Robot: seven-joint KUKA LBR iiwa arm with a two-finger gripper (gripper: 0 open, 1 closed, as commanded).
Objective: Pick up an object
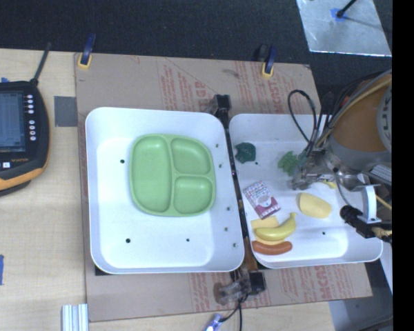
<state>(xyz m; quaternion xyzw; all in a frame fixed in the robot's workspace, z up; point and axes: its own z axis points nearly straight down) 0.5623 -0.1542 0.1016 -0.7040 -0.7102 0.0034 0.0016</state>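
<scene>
the pincer (306, 178) hangs low in the right bin (345, 254), just beside a green leafy piece (288, 161); whether it is apart or together i cannot tell. a pale yellow lump (314, 205), banana (274, 227), sausage (271, 247) and small packet (261, 197) lie near; the left bin (110, 254) holds a green divided plate (172, 174)

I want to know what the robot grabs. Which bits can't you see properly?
- Gripper in the camera view: too small and dark to tell how it stands or whether it holds anything.
- Green toy: the gripper partly covers it.
- Small packet: print too tiny to read.
- Arm: cut off at the right.
</scene>
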